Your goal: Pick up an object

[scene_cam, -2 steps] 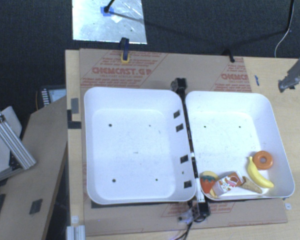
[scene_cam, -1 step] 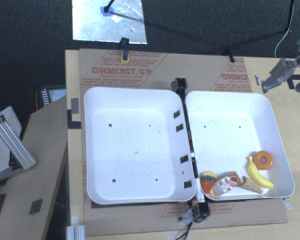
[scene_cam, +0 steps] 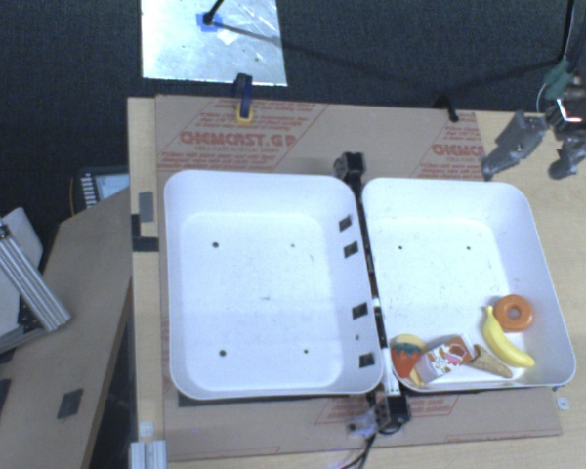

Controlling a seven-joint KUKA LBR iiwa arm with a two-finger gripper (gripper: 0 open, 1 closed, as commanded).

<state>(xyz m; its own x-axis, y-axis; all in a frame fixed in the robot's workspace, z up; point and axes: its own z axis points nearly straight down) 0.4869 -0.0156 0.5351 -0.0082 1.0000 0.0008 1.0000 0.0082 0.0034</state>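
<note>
Several small objects lie in the front right corner of the right bin [scene_cam: 439, 252]: a yellow banana [scene_cam: 504, 339], an orange ring [scene_cam: 514, 311], a red and white packet [scene_cam: 443, 358], a red and orange fruit [scene_cam: 407, 352] and a brown wedge [scene_cam: 491, 363]. My gripper [scene_cam: 537, 152] hangs beyond the bin's far right corner, over the cardboard and well away from the objects. Its two grey fingers [scene_cam: 506, 149] are spread apart, and there is nothing between them.
The left bin [scene_cam: 190, 291] adjoins the right one along a black clipped seam [scene_cam: 361, 262]. A yellow and blue clamp [scene_cam: 243, 99] stands at the bench's back edge, a silver sheet [scene_cam: 213, 27] beyond it. An aluminium rail [scene_cam: 20, 277] leans at the left.
</note>
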